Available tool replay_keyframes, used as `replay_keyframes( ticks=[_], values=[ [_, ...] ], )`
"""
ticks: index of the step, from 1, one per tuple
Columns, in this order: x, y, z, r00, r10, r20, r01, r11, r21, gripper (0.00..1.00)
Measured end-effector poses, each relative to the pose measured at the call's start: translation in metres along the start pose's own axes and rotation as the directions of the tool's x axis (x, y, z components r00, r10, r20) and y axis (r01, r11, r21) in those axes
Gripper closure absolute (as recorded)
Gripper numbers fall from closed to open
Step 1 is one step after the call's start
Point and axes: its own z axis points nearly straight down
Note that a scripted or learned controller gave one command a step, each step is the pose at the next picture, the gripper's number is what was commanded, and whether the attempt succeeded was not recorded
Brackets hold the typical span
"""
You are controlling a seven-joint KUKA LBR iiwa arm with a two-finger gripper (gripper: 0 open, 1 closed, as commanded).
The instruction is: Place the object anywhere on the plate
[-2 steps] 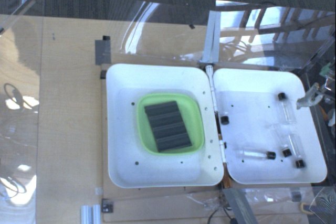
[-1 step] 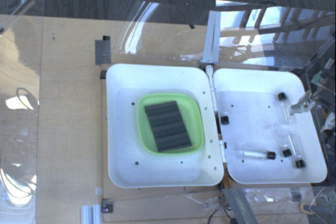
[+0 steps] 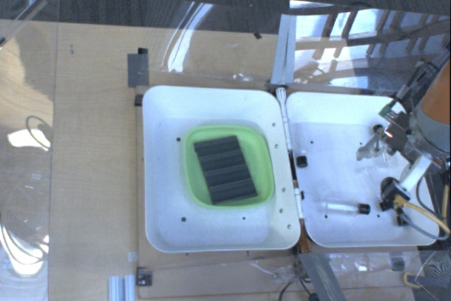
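My arm (image 3: 433,106) comes in from the right edge, grey with its orange band, and hangs over the far right side of the right bin (image 3: 331,116). My claw (image 3: 377,144) sits low over that bin's floor, pointing toward the middle of the bin. I cannot tell how it stands, open or closed; the metal parts blur together against the white. Nothing shows as held in it.

The left bin (image 3: 162,222) holds a green plate (image 3: 192,158), square with rounded corners, set near the middle of the bin. On the plate lies a dark ribbed block (image 3: 224,170), slightly turned so its long side runs on a slant. It rests wholly inside the plate's rim.

In the right bin, a small clear tube with a black cap (image 3: 347,208) lies flat near the front edge, well apart from my claw. A small dark piece (image 3: 301,161) sits by the wall between the two bins. Both bins rest side by side on the pale wooden worktop (image 3: 84,151).
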Motion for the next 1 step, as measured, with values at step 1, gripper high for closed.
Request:
replay_keyframes(
  ticks=[1],
  values=[
    [-0.0416,0.0351,0.0425,0.997,0.08,0.001,-0.08,0.997,0.001,0.0]
  ],
)
